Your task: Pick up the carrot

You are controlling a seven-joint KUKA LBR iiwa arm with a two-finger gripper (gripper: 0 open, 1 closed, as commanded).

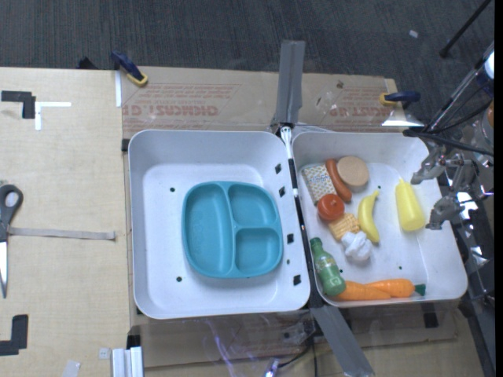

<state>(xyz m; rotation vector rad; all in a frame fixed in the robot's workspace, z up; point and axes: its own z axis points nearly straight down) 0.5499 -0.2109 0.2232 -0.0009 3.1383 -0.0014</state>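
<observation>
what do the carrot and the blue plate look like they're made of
The carrot looks like moulded plastic toy food: uniformly orange, smooth, with a small green stub at one end. The blue plate also seems plastic, in a flat teal with a matte finish and soft rounded dividers forming three compartments. Neither can be confirmed by look alone.
</observation>
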